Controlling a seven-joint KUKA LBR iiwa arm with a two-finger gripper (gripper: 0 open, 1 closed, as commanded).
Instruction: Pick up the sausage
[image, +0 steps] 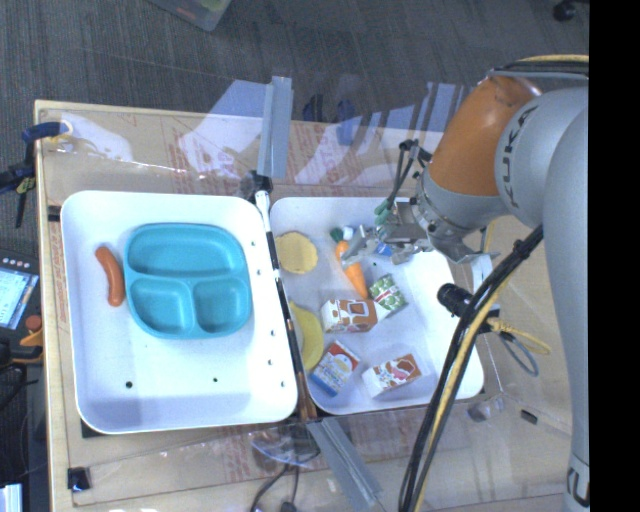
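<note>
Two white bins sat side by side on the bench. Left bin (90, 390) held the sausage (110, 274) — lying against the left edge of a blue divided tray (190, 277). Gripper (385, 240) hovered over the right bin (455, 290), well apart from the sausage, beside a carrot (355, 277) and small cartons (348, 314) — finger state could not be determined.

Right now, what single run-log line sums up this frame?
target: sausage, left bin, left of blue tray, untouched | gripper: over right bin near carrot | status: pick not done
</note>
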